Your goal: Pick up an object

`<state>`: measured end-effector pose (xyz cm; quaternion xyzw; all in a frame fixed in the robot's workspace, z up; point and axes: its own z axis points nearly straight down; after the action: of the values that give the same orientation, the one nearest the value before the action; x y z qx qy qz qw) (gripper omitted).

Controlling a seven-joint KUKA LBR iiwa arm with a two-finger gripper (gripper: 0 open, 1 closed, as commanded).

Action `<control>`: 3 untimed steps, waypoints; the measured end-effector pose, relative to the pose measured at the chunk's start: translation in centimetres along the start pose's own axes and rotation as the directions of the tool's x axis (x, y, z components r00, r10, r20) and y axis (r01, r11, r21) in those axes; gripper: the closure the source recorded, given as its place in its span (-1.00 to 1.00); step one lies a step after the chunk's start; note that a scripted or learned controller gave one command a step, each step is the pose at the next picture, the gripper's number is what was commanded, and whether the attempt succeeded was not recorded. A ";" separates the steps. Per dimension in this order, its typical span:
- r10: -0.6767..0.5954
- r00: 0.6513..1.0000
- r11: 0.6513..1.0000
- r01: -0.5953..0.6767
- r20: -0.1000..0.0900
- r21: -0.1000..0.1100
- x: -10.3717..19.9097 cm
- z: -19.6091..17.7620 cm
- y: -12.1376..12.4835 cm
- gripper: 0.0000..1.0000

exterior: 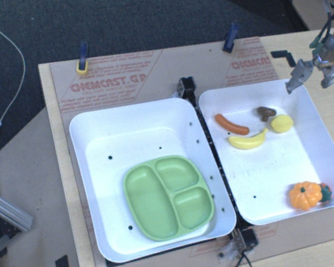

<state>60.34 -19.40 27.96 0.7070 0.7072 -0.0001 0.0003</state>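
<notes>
Grey arm (330, 50) above right bin (318, 137)

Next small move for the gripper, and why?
Probably move left and down toward the small yellow lemon. The gripper sits over the right white bin's far right corner, apart from everything, and the lemon and small brown object lie nearest.

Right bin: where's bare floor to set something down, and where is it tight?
In the right bin, free floor lies between the banana and the pumpkin, widest at the near-left corner. Crowded at the far end: hot dog, banana, lemon and a brown piece cluster. The gripper hovers at the far-right rim.
</notes>
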 end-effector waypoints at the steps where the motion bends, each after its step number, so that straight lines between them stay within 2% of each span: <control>1: 0.000 1.000 1.000 0.000 -0.001 0.003 0.0 4.1 -0.3 -1.00; 3: 0.000 1.000 1.000 0.000 -0.002 0.006 1.0 13.1 0.2 -1.00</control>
<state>60.53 -18.40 14.86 0.7068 0.7074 -0.0016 -0.0026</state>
